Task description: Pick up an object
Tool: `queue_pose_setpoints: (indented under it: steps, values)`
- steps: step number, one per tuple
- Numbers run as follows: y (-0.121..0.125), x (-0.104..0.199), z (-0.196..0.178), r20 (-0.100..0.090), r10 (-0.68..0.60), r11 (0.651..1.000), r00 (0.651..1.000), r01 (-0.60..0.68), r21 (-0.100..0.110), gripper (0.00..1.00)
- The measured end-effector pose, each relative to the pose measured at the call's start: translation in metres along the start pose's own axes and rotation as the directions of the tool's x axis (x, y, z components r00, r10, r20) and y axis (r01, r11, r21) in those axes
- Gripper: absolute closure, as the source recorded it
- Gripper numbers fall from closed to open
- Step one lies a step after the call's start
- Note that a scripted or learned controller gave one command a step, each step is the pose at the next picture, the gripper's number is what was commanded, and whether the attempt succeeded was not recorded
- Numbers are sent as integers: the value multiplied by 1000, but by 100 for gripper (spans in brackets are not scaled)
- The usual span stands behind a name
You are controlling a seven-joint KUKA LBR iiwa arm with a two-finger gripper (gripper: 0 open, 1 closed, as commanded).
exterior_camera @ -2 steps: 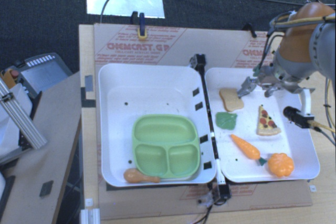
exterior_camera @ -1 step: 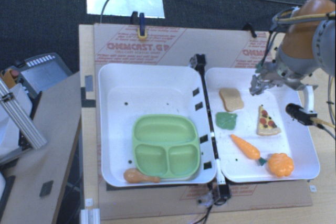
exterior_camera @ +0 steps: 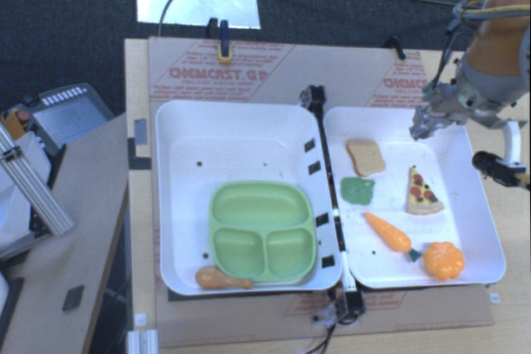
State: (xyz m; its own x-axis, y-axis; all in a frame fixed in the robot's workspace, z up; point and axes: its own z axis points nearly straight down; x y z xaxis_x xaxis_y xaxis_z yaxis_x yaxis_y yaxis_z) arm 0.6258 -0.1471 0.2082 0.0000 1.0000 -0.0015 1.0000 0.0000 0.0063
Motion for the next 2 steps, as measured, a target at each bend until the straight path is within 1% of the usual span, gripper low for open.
queue_pose_setpoints:
  steps: [1, 2]
  values:
    - [-8, 3, -56, 0, -4, 1000, 1000, 4, -1, 100]
    - [-7, 3, -83, -1, -4, 1000, 1000, 4, 2, 100]
